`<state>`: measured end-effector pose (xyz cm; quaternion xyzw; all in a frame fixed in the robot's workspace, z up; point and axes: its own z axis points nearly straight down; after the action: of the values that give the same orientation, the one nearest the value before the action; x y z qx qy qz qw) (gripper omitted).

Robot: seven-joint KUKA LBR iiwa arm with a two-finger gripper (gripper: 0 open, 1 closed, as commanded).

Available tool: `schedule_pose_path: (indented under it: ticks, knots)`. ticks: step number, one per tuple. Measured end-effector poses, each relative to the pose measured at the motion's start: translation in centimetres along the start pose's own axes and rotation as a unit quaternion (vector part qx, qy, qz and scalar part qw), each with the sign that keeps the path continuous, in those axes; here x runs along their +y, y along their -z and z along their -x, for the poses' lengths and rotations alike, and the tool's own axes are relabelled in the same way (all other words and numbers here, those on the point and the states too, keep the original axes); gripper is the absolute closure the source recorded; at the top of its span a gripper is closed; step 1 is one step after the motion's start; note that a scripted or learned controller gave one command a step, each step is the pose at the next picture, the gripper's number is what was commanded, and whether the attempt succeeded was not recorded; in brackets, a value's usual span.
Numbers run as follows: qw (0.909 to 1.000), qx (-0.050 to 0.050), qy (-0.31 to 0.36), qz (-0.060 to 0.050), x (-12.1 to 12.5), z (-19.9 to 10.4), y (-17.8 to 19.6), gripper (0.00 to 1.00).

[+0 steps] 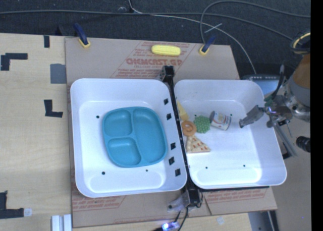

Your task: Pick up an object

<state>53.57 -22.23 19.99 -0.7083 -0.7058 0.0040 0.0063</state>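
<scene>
Waffle-like toy (197,146) low in right bin (222,179); hand (257,115) at frame edge, grip state unclear.

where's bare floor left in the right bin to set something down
Free: the right bin floor along its near wall and its far strip behind the small can. Crowded: the left side by the divider, where the green ball, orange ring and waffle piece cluster.

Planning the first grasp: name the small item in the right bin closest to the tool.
The small white-and-brown can-like object; it lies closer to the tool than the green bumpy ball.
</scene>
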Motion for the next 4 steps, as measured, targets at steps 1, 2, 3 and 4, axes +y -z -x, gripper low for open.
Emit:
schedule_pose_path:
  ticks: [1,2,3,4]
  knots:
    - [1.0000,-0.002,0.002,0.007,0.3,-0.1,0.8,0.00]
    - [1.0000,-0.001,0.002,0.004,0.0,-0.3,-3.6,0.00]
    - [1.0000,-0.001,0.002,0.004,-0.3,-0.2,-10.1,0.00]
    - [1.0000,-0.003,0.003,0.008,-0.2,-0.2,-11.5,0.00]
